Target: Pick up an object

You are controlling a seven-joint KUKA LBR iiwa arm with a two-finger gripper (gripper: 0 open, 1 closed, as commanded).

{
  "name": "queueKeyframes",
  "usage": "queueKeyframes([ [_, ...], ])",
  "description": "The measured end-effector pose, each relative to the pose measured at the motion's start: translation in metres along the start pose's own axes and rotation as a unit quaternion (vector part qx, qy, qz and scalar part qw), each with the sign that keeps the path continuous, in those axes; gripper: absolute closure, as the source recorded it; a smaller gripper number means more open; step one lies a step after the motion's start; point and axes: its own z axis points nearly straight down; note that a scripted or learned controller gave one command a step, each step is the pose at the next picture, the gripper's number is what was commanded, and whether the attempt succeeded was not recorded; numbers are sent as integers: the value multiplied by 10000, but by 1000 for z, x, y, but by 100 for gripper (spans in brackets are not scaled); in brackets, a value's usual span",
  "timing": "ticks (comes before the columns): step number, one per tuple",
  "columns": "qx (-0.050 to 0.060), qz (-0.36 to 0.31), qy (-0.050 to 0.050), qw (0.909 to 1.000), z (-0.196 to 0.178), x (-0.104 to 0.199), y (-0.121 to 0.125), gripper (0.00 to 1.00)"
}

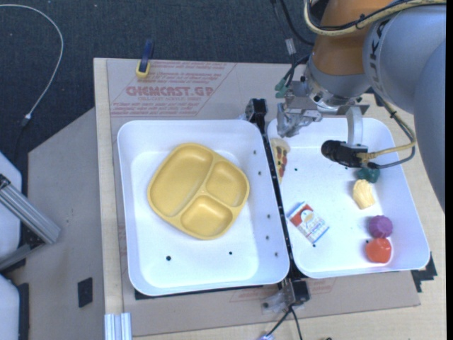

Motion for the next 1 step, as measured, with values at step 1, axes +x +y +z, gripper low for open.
queueKeyframes([
  [1,2,-2,3,10000,-12,53,-18,100],
])
